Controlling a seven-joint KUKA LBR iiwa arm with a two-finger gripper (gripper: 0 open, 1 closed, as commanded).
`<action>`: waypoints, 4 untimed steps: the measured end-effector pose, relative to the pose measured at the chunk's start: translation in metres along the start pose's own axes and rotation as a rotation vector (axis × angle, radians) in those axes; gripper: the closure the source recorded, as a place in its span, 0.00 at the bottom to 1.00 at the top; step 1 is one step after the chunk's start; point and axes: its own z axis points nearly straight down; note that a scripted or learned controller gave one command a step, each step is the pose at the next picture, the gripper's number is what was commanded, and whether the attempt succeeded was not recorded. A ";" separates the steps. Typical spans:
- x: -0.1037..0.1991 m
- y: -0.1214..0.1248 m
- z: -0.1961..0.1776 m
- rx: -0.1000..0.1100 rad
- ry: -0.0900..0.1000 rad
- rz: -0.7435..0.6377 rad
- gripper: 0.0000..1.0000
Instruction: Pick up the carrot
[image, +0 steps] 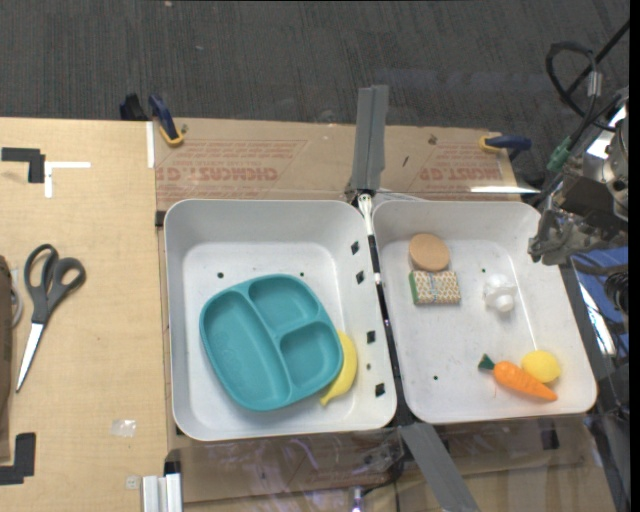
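I see the carrot (524, 380) touching the lemon (541, 366) (near right corner); fingers (548, 245), state unclear, could nudge both and slip.

Banana (345, 372): mostly hidden under the teal plate's (270, 342) right rim; only a curved yellow strip shows.
Arm (600, 190): cut off by the right edge; wrist a dark tangle of parts and cables.
Gripper (550, 245): small and dark over the right bin's (440, 400) far right rim; jaws too indistinct to read.
Brown item (5, 310): cut off by the left edge, unidentifiable.
White lump (498, 294): pale against the bin floor, form unclear.
Carrot (524, 381): its far side touches a yellow ball (541, 365), which it partly hides.
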 end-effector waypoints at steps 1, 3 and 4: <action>0.024 -0.010 -0.031 -0.001 0.000 0.060 1.00; 0.004 -0.002 0.115 0.001 0.001 0.356 1.00; 0.002 -0.001 0.174 0.003 0.001 0.561 1.00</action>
